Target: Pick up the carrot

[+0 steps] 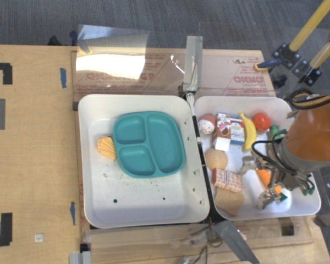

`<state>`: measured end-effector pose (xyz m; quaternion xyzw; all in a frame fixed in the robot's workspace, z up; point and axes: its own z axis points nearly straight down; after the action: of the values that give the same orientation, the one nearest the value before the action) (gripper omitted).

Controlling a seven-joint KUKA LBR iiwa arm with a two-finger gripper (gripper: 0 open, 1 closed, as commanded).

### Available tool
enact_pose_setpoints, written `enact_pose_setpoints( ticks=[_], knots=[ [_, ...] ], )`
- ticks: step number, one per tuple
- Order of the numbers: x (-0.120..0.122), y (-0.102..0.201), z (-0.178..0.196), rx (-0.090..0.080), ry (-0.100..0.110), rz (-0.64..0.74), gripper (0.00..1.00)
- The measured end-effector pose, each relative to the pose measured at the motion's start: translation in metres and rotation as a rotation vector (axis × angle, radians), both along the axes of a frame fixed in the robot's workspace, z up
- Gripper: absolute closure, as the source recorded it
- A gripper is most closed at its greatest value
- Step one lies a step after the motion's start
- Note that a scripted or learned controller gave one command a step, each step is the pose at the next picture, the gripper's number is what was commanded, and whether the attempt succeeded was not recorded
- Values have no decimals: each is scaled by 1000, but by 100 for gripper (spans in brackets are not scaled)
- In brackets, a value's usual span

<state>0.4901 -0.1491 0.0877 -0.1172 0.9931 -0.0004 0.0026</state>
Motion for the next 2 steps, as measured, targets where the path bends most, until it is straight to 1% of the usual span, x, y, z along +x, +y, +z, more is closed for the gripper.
enact_pose_setpoints(
  ticks=[1, 2],
  knots=[
    [2, 1, 12, -1, -5, 2, 100],
    [17, 66, 152, 0, -13, 28, 100]
  ],
)
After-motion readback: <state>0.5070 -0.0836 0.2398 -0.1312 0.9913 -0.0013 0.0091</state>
